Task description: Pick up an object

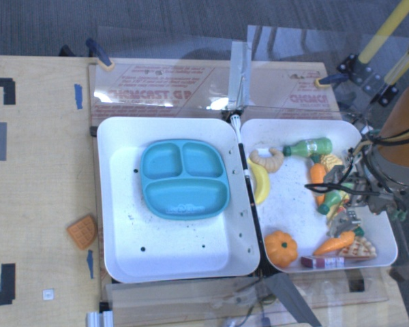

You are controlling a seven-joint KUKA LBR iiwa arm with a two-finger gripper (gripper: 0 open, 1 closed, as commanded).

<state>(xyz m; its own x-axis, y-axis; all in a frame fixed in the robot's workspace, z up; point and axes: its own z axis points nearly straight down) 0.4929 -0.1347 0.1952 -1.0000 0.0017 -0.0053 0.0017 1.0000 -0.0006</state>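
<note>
Two white bins sit side by side: the left bin bears a blue divided plate, while the gripper hangs over toy food along the right bin's right edge, its grasp indiscernible.

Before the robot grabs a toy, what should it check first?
1. Toys in reach: ok. The right bin holds a pumpkin, banana, green bottle and carrot.
2. Gripper over the toys: ok, it sits low among the pile by the bin's right side.
3. Fingers open or shut: cannot tell.
4. One toy picked out: not ok, several crowd together there.
5. Blue plate out of the way: ok, it lies in the left bin.
</note>
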